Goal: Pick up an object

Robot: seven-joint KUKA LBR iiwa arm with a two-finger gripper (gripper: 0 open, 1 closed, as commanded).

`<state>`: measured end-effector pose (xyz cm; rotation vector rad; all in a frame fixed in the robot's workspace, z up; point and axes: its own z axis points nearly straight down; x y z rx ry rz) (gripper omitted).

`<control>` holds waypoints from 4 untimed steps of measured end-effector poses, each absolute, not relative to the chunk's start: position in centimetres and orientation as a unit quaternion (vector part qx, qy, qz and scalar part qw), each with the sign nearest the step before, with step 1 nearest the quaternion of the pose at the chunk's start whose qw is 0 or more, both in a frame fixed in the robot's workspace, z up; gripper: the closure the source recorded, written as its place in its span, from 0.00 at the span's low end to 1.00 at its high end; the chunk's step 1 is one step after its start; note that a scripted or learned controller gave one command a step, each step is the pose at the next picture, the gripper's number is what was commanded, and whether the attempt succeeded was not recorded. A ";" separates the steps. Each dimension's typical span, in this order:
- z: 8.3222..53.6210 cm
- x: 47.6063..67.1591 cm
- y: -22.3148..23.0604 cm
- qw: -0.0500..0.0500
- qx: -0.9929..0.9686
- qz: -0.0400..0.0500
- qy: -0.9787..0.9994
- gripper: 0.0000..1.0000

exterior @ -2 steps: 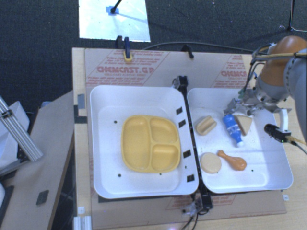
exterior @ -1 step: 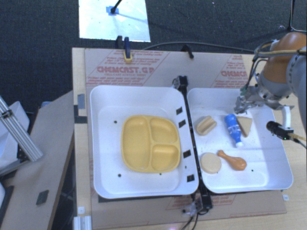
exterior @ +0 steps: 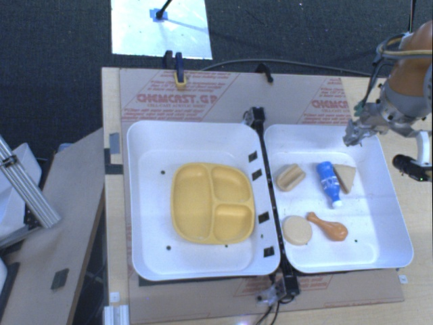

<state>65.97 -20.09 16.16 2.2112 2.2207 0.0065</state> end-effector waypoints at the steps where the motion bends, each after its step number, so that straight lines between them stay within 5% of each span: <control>1: 20.6 65.8 -19.8 0.002 0.705 0.001 0.709 1.00; 2: 26.9 65.8 -20.2 0.003 0.705 0.001 0.709 1.00; 4: 24.3 62.3 -10.1 -0.001 0.704 0.000 0.710 1.00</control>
